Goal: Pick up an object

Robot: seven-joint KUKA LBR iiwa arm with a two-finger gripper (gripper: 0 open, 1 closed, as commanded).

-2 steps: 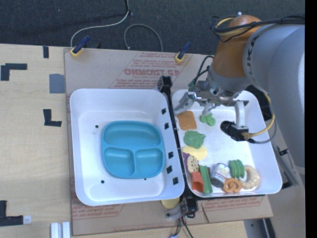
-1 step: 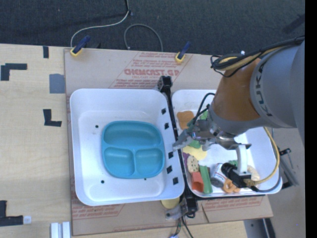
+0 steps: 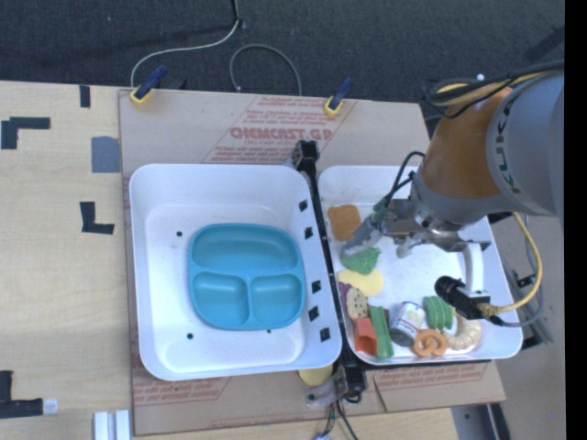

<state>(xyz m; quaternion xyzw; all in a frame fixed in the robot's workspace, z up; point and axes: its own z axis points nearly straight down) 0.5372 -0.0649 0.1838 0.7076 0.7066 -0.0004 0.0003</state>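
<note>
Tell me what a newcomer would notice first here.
The blue tray lying alone in the left bin stands out most. Next comes the grey-and-orange arm over the right bin, its pincer just above the green toy, with small toy foods heaped along that bin's near edge.

Two shallow white bins of smooth, faintly glossy plastic, the left bin (image 3: 147, 246) and right bin (image 3: 500, 333), sit on a matt brown cardboard sheet (image 3: 266, 131) printed in red. A turquoise divided tray (image 3: 246, 275) shows a smooth, satin plastic finish. Beneath lies a pale wood-grain bench (image 3: 55, 273). The arm (image 3: 486, 154) pairs an orange band with a grey, smooth, lightly shiny casing. A small can (image 3: 409, 318) gleams like metal. Behind, dark rough-textured carpet (image 3: 110, 16).
</note>
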